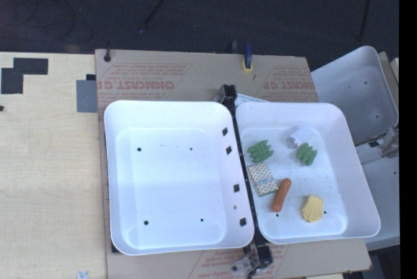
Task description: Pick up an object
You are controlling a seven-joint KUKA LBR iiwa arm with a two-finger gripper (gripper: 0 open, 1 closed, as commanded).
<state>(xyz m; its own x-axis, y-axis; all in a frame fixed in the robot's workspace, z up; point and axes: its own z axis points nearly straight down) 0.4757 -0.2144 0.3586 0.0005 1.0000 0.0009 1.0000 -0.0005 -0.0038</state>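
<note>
Legend, read from left to right as I see it from the overhead camera.

(a) Tabletop (45,173): pale, wood-grained and flat, with dark rectangular patches (85,95) near its far part.

(b) Cardboard sheet (169,79): brown and matte, printed with red lettering. It lies under both bins. A small blue-and-yellow clamp (247,57) sits at its far edge.

(c) Left bin (117,141): shallow, white, smooth plastic with rounded corners and a few small dark dots on its floor.

(d) Black clips (236,188): a row along the seam where the two bins touch.

(e) Right bin (355,160): the same moulded white shape. All the objects to be picked lie on its floor, from left to right:
- a bumpy green leafy piece (260,151);
- just in front of it, a flat square packet (262,178) with a fine checked pattern;
- an orange-red cylinder (281,195), smooth with rounded ends, lying at a slant beside the packet;
- a small white block (301,137) near the far wall;
- a second green knobbly piece (306,154), touching or nearly touching the block;
- a yellow ridged lump (313,208) near the front wall, apart from the others.

(f) Grey metal plate (355,92): smooth and curved at the corners, standing beyond the right bin.

I cannot tell how the jaws stand.
</note>
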